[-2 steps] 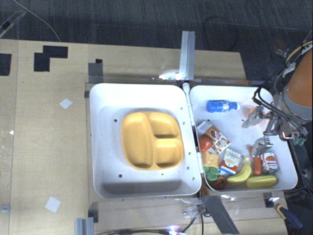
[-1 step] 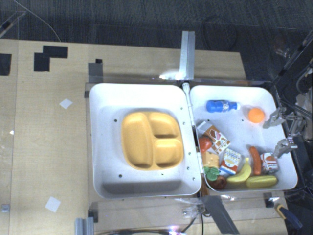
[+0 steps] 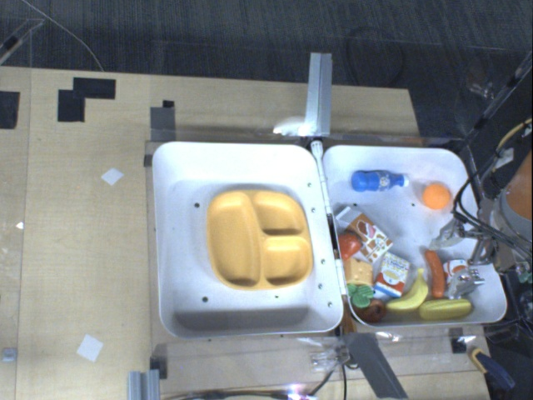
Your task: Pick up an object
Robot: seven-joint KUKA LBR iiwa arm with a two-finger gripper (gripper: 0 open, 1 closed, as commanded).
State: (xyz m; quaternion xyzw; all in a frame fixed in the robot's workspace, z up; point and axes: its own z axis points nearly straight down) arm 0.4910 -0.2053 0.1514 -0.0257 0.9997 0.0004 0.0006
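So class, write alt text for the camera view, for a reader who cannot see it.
A robot gripper hangs low at the right bin's right edge, beside a sausage and bananas. That bin also holds a blue bottle and an orange ball; the left bin holds a yellow tray.

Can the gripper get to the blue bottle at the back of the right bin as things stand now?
Probably yes. The blue bottle lies alone on bare floor of the right bin, apart from the orange ball, with nothing over it.
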